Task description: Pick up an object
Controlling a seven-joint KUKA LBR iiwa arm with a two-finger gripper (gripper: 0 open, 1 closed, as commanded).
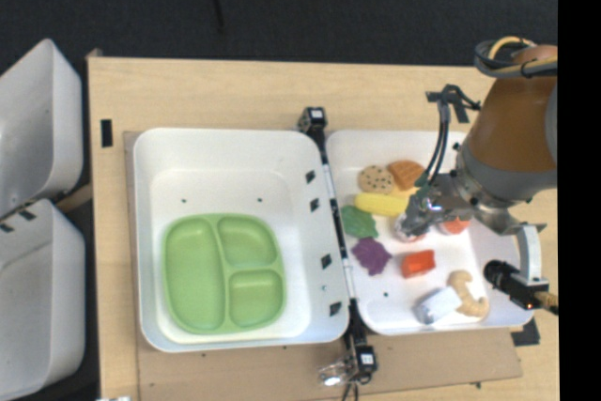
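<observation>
Nearest the lower edge of the right bin (376,319) lie a small grey-white cylinder (434,305), its long axis running from lower left to upper right, and a tan curved piece (467,293) just beside it, bent like a hook with its open side toward the cylinder. Above them sits an orange-red block (419,263), roughly level, its long side running left to right. To its left is a purple lumpy piece (371,254), and above that a green leafy piece (358,221), both close to the bin's left wall. A yellow bar (380,204) lies above these with its long axis left to right, its right end close to the gripper (414,221). Further up are a round speckled cookie (376,177) and an orange wedge (407,172), touching or nearly so. A red item (454,224) shows partly from under the arm's wrist.

The gripper hangs low over the middle of the right bin, between the yellow bar and the orange-red block. Whether its fingers are apart or together I cannot tell, and nothing can be seen between them.

The left bin (225,146) holds a green tray (223,271) with three compartments: one long one on the left, two smaller ones stacked on the right. It lies in the bin's lower half.
</observation>
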